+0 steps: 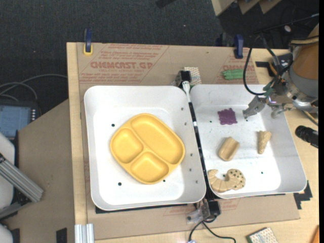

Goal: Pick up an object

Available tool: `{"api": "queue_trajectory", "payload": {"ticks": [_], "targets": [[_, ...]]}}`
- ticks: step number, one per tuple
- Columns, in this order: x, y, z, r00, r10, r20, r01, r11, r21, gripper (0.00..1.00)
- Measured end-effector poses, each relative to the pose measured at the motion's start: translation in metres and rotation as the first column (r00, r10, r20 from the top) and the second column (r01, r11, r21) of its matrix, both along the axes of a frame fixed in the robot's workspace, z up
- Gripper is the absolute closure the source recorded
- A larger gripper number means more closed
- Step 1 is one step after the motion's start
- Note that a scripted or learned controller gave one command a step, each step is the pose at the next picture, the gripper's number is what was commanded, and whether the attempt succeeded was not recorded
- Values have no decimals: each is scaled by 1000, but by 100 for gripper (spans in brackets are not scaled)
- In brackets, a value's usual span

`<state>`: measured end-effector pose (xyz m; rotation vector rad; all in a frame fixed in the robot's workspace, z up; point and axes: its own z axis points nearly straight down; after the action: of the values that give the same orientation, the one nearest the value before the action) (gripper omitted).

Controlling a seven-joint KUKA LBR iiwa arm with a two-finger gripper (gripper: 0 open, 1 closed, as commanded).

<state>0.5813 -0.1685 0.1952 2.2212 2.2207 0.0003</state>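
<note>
A grey arm with an orange band reaches in from three o'clock, its gripper (262, 107) poised over the upper part of the right bin (283, 178), fingers spread apart and clamped on nothing. Just beside the gripper at nine o'clock lies a purple piece (227, 116). Toward six o'clock sit a tan cylinder-like piece (228, 148), a tan wedge (263, 141) and, at the bin's near edge, what may be a croissant and cookie (227, 180). A yellow divided tray (147, 148) lies in the left bin (101, 105).
</note>
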Motion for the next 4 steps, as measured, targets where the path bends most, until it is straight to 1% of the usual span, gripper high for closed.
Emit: {"api": "queue_trajectory", "payload": {"ticks": [1, 2, 3, 4], "targets": [[74, 20, -117, 1000, 4, 0, -4, 1000, 1, 0], [75, 18, -99, 1000, 2, 6, -2, 1000, -2, 100], [74, 18, -100, 1000, 2, 4, -2, 1000, -3, 0], [86, 15, -111, 1000, 2, 3, -2, 1000, -1, 0]]}}
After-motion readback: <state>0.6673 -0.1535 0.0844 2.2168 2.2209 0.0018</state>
